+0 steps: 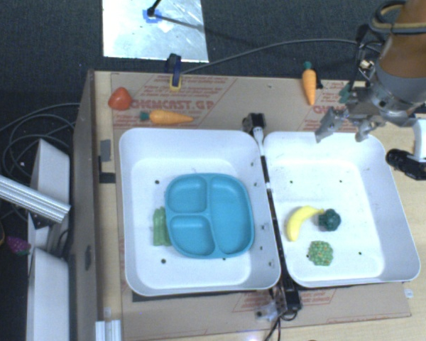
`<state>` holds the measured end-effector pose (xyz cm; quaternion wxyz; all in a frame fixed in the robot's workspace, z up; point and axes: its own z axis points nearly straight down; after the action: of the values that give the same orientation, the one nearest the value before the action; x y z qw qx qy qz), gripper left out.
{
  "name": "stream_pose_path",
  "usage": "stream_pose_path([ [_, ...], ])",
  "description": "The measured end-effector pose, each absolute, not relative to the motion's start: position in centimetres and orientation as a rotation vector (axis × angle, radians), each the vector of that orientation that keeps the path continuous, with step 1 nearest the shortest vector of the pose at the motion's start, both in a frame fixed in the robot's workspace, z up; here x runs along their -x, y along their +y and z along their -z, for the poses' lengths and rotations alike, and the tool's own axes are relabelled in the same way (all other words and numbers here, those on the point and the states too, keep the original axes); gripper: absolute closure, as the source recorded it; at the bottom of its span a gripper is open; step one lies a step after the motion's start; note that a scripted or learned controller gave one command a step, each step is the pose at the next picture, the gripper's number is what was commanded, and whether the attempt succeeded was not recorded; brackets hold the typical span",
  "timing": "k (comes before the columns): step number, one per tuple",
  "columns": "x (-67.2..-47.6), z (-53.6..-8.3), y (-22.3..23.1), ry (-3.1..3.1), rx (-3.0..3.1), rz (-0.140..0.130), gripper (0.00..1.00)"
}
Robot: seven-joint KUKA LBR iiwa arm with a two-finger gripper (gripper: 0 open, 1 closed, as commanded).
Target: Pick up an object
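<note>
1. A banana point(301, 221) lay in the right bin point(383, 190), toward its near left part, its long axis slanting from lower left to upper right.
2. The gripper point(343, 128) hovered over that bin's far edge, fingers spread apart and holding nothing; the banana lay well apart from it, toward the viewer and slightly left.
3. Just beside the banana sat one dark green broccoli point(329, 219) and one pale green lump point(320, 253).
4. The left bin point(149, 155) held one blue plate point(208, 215) and one green strip point(160, 226).
5. Outside the bins lay two carrots point(309, 84) and one tomato point(120, 99).
</note>
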<state>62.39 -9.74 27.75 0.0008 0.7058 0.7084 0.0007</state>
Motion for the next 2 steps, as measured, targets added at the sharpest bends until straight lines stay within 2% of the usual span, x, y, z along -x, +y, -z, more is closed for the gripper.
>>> stream_pose_path([
  [1, -57.7, -12.0, -11.6, 2.224, -2.222, 0.003, 0.0],
  [2, -56.1, -13.2, -17.1, 2.219, -2.22, 0.0, 0.0],
])
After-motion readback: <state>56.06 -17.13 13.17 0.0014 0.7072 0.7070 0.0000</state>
